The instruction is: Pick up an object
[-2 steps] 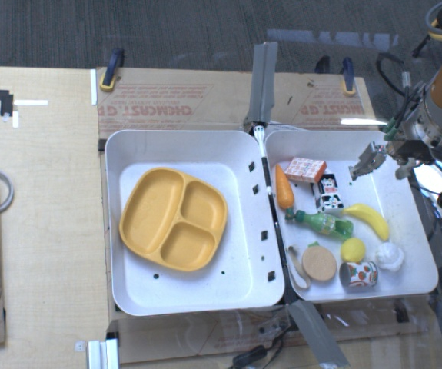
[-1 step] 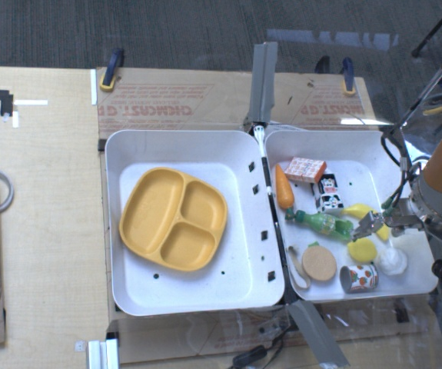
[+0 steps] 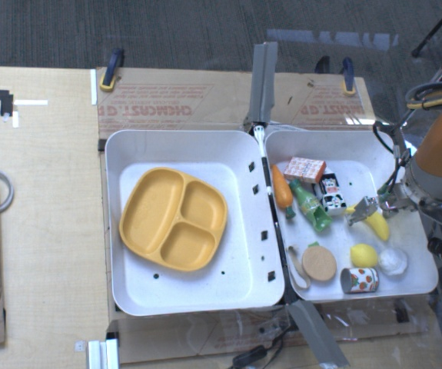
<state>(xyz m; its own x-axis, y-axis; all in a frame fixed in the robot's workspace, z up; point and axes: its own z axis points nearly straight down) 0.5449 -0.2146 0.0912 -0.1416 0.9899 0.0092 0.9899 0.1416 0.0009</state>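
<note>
Banana [image 3: 377, 224], small and yellow, lies in the right bin [image 3: 428, 283] toward its right wall; judged the likeliest target, since the gripper [image 3: 363, 209] sits low at its upper-left end, touching or just above it. Whether the jaws are spread or pinched together: cannot tell, the metal parts blur into one another at this slant.

Right bin also holds:
- lemon [image 3: 363, 255] and white ball [image 3: 393, 261], near edge, just beside the banana
- printed can [image 3: 359, 280] on its side at the near wall
- round tan disc [image 3: 319, 263]
- green bottle [image 3: 311, 206], carrot [image 3: 282, 191], red box [image 3: 305, 167], black-and-white toy [image 3: 331, 194] toward the far-left corner

Left bin [image 3: 117, 229]: a yellow divided plate [image 3: 173, 220], well apart from the arm.

Risks, as judged: the banana is curved and smooth, so an off-centre close near its tip could squirt it sideways into the lemon or ball. Close neighbours could be caught instead.

Hard to read: contact between jaws and banana; the arm's wrist [image 3: 440, 148] is cut off at the right.
</note>
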